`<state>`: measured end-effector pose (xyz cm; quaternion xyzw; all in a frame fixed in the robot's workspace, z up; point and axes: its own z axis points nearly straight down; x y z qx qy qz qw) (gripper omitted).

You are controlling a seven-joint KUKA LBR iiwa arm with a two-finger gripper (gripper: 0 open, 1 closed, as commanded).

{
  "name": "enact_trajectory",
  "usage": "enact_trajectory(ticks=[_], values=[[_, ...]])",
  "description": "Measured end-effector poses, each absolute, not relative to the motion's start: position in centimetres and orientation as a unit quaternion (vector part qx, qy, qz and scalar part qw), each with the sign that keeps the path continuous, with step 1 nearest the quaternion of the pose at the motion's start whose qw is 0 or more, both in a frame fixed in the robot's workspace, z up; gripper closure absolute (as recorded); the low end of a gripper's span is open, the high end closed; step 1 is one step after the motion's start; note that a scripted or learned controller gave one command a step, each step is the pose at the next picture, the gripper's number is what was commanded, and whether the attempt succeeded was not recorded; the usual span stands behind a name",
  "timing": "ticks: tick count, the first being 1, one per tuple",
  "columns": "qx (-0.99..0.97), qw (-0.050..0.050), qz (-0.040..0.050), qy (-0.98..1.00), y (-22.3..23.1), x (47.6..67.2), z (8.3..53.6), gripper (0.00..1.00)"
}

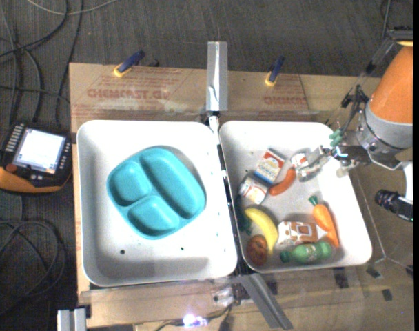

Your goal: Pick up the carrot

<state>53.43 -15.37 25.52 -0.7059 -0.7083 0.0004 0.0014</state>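
Observation:
The carrot [325, 221], orange with a small green top, lies in the right bin [350, 192] near its right wall, pointing toward the front. My gripper [311, 164] hangs over the upper middle of that bin, up and to the left of the carrot and well apart from it. It sits just beside a red sausage [283, 181]. Nothing of the carrot is between its jaws. The grey arm with its orange band [395, 88] comes in from the right.
Around the carrot lie a small carton [297, 232], a green bottle [307, 252], a banana [262, 221], a brown fruit [258, 248], a can [252, 191] and a red-white box [269, 165]. The left bin [92, 254] holds a blue divided tray [156, 190].

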Motion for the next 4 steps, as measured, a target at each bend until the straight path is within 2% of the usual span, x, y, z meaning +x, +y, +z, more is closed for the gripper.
enact_trajectory(ticks=[1,2,3,4], values=[[-0.690,0.001,0.0007,-0.724,-21.4,53.0,16.0,0.00],[-0.684,0.002,-0.0039,-0.729,-21.5,50.1,9.6,0.00],[-0.684,0.001,-0.0025,-0.729,-21.6,50.1,10.4,1.00],[-0.697,0.001,0.0007,-0.717,-13.1,49.9,18.9,1.00]])
